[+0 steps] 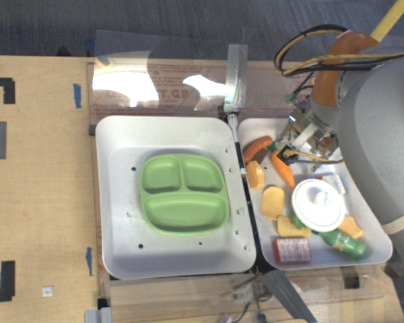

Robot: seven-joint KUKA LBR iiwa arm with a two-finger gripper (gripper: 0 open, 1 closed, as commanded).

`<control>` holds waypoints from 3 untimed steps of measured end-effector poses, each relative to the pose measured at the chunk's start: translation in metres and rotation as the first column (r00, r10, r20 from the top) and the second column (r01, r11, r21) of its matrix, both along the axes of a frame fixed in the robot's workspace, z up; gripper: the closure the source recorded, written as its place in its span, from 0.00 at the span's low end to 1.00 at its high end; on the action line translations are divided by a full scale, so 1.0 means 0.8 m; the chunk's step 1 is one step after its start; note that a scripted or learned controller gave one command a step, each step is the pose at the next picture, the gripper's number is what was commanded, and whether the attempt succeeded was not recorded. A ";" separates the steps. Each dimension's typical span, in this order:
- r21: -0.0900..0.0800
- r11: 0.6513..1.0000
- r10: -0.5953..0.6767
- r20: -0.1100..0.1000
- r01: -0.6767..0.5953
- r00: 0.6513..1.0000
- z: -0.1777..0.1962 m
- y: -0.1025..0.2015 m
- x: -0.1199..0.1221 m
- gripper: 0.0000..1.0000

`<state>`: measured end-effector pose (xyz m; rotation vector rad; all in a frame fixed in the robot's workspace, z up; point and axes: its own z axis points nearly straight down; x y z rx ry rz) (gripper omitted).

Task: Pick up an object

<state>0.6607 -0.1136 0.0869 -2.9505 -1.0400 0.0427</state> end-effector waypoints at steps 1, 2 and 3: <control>-0.001 0.976 -0.218 0.027 0.218 0.975 0.033 0.027 -0.070 0.00; -0.002 1.000 -0.011 0.034 0.011 0.999 0.001 0.016 -0.115 0.00; -0.002 1.000 -0.010 0.037 0.010 0.999 0.015 0.017 -0.114 1.00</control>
